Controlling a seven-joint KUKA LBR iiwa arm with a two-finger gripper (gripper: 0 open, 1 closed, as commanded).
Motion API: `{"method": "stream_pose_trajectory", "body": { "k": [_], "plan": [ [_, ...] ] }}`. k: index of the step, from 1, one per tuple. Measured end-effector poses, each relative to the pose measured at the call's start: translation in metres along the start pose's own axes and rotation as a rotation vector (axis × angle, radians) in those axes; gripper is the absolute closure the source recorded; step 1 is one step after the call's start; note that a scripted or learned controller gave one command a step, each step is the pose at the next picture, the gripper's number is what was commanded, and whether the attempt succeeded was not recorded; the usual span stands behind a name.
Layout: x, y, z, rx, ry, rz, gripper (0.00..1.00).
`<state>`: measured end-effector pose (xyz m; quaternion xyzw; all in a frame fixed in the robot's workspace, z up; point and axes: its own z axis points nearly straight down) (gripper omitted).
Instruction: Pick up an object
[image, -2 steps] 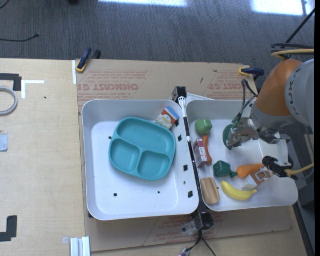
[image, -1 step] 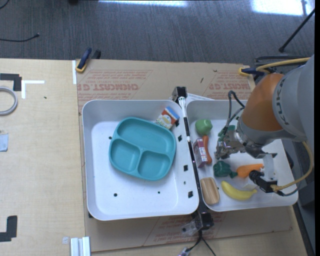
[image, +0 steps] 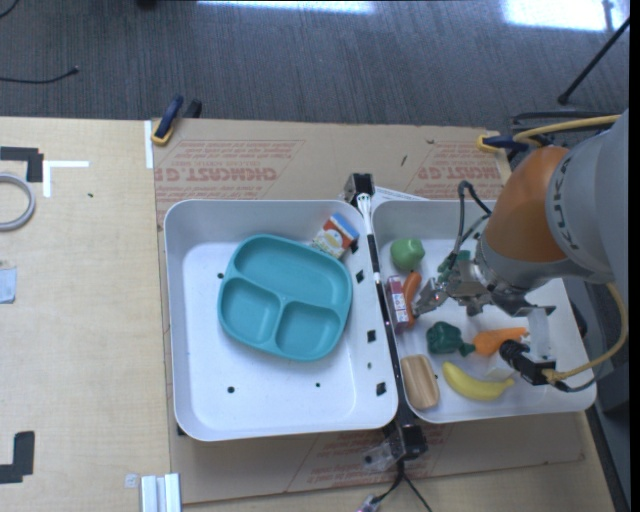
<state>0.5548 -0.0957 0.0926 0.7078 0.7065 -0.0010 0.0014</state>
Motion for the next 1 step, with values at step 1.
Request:
{"method": "stream_pose_trajectory", "body": {
  "k": [1],
  "plan": [
    [-0.0075, -0.0776, 0.0006, 0.001, 0.004, 0.001, 0.0]
  ]
}}
